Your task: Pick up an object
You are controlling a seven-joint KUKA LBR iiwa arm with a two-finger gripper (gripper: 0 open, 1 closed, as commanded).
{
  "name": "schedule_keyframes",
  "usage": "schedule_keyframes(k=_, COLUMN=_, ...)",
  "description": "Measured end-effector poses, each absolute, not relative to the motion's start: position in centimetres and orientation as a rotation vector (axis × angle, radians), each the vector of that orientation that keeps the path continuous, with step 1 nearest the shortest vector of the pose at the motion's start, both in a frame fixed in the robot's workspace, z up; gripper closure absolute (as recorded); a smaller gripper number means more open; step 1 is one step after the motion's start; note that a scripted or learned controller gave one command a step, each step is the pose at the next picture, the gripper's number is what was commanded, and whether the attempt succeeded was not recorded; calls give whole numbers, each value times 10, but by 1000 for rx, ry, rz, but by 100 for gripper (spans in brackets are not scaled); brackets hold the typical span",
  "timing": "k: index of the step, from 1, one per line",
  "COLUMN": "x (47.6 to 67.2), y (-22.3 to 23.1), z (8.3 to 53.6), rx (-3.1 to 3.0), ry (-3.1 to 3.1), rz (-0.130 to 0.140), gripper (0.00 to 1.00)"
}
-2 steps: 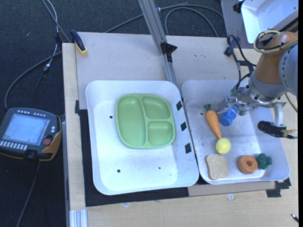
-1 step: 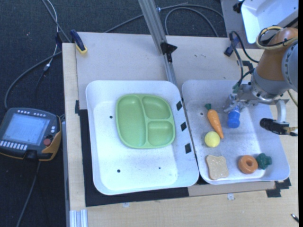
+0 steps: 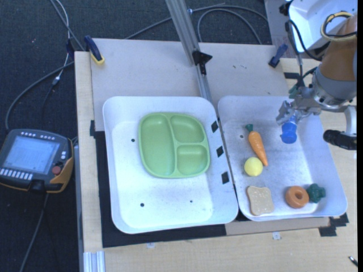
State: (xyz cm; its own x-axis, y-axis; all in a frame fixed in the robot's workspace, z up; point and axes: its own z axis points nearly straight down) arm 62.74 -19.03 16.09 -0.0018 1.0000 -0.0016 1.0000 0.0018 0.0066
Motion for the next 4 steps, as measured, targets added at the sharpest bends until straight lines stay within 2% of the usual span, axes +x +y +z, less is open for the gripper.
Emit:
schedule_keyframes(k=1, x=631, y=-185, z=207, rx=2215, ry=2220, rz=6, gripper=100)
schedule_keyframes(k=2, x=632, y=-185, z=224, rx=2218, ry=2221, rz=4, gripper=100)
schedule_keyframes(k=4, x=622, y=-67, z=243, rx=2216, ry=2232, rz=3, gripper=100)
